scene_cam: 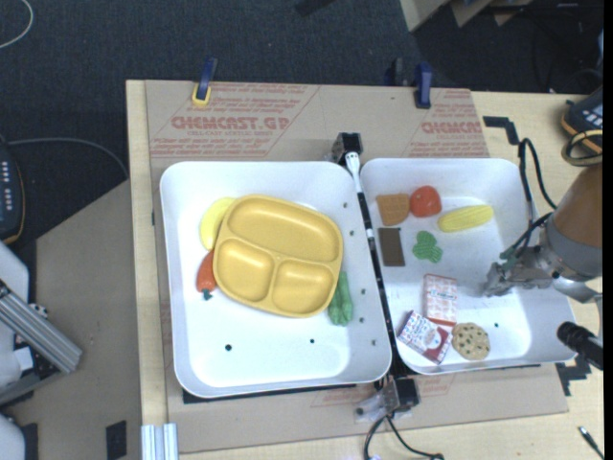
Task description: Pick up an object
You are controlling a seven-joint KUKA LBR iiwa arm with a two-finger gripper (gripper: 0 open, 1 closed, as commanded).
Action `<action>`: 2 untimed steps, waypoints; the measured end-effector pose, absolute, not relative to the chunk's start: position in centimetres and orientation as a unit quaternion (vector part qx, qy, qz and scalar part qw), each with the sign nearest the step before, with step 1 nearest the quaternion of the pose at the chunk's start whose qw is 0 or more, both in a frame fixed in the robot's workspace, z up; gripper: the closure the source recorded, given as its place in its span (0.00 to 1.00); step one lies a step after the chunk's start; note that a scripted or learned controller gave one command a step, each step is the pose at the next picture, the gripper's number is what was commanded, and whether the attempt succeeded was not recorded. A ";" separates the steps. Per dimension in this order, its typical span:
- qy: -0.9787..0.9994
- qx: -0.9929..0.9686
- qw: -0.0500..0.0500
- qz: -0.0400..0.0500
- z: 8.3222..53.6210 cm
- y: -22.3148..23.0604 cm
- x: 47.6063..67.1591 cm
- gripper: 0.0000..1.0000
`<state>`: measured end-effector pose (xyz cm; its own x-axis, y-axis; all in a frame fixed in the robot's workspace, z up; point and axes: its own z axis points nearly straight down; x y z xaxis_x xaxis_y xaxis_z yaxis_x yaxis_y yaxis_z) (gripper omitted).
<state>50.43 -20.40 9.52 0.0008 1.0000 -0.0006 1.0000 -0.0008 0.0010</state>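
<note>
Camera view, approach step: gripper [500,283] low over right bin [508,175], finger state impossible to tell. Nearest pickable object, pink packet [441,298], just beside; cookie [470,340] near. Next, probably: centring over one item, then descending.

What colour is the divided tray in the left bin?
The tray is yellow, seen clearly in the camera view.

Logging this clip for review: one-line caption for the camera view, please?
Gripper low in the right bin beside toy foods; yellow divided tray in the left bin.
</note>
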 end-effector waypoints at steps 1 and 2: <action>0.707 0.707 0.003 0.001 14.0 -21.1 50.6 1.00; 0.708 0.706 0.004 0.002 19.9 -20.3 51.1 1.00</action>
